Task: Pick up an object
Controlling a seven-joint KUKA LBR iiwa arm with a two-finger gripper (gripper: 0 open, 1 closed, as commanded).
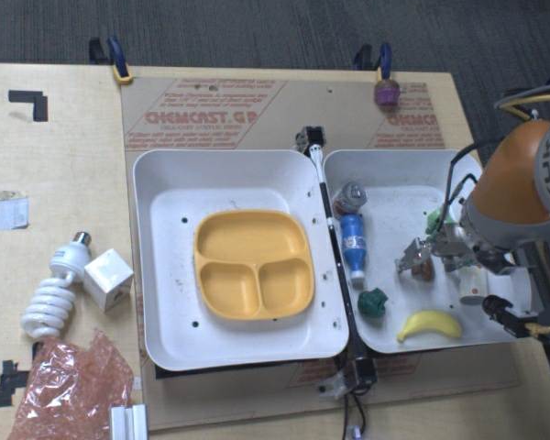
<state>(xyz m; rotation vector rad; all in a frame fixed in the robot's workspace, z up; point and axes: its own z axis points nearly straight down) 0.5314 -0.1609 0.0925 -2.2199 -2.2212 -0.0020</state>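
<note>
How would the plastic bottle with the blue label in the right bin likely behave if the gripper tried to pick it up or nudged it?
The plastic bottle with the blue label lies on its side on the right white bin, so a sideways nudge would probably roll it. Its rounded, smooth-looking body may slip between fingers. It looks small and probably light, though its contents cannot be judged.

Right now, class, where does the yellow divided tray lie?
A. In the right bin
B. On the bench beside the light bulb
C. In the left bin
C: the yellow divided tray lies flat inside the left bin, alone there.
</note>
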